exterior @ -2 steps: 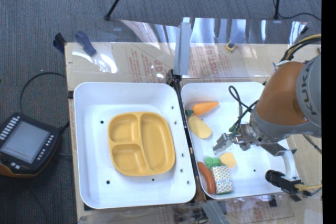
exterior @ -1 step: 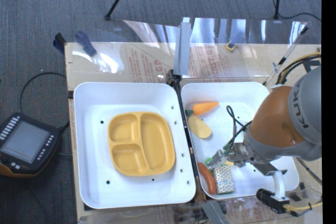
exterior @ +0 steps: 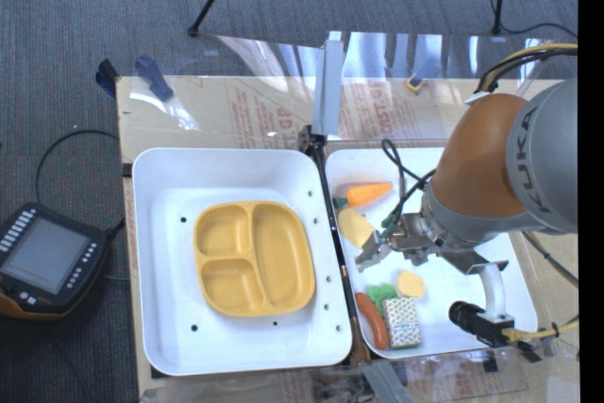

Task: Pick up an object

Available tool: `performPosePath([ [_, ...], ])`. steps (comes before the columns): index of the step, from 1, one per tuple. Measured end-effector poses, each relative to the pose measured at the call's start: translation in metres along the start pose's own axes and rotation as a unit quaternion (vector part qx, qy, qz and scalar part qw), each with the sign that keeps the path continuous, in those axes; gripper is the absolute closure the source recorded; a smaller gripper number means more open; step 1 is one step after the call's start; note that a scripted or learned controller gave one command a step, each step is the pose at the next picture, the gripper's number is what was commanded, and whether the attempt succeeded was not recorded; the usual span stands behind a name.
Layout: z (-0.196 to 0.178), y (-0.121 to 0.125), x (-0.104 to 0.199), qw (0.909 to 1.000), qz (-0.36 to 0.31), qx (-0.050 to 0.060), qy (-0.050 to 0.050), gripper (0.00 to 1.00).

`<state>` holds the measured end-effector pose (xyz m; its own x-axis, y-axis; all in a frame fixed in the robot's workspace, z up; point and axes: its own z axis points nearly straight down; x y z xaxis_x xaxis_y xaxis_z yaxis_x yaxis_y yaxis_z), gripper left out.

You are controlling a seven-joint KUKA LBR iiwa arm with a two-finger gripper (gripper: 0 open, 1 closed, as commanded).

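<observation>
Camera view from above: the grey arm with its orange band (exterior: pixel 481 160) reaches into the right white bin (exterior: pixel 525 293), and the tool (exterior: pixel 370 252) hangs low over the toys there. Whether its fingers are spread or pressed together cannot be told. Just beside it lie a pale yellow wedge-shaped block (exterior: pixel 354 226), an orange toy carrot (exterior: pixel 368 193), a small yellow oval piece (exterior: pixel 411 283), a green leafy toy (exterior: pixel 380 293), a red toy sausage (exterior: pixel 372 320) and a speckled rectangular packet (exterior: pixel 403 323). The left white bin (exterior: pixel 160 193) holds a yellow three-compartment plastic plate (exterior: pixel 253 257).
</observation>
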<state>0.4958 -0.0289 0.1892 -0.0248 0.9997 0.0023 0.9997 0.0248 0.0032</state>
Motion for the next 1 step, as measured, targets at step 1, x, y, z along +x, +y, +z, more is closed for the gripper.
performPosePath([
  [1, 0.0352, -0.0238, -0.0610, 0.9994, 0.033, 0.006, -0.001, 0.00],
])
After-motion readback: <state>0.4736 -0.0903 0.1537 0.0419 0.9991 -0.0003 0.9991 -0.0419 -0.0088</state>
